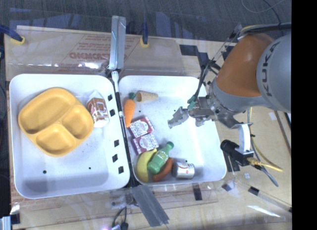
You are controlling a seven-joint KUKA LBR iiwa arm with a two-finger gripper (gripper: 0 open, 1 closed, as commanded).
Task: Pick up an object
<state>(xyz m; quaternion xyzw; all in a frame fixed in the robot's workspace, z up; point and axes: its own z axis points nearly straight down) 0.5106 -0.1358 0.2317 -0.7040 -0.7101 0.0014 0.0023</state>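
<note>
My gripper (177, 118) hangs over the bare middle of the right bin (163, 79), reaching in from the right. Its fingers are open and nothing is between them. Left of it lie two red-and-white packets (142, 127), an orange carrot (128, 112) and a tan cone (146, 95). At the front of the bin are a yellow banana (141, 166), a green bottle (161, 157) lying across it, a reddish sausage (164, 170) and a small can (184, 170) on its side. The gripper touches none of them.
The left bin (59, 177) holds a yellow divided plate (54, 120) and a small brown-and-white carton (98, 110) against the divider. The bulky arm (247, 73) covers the right bin's far right corner.
</note>
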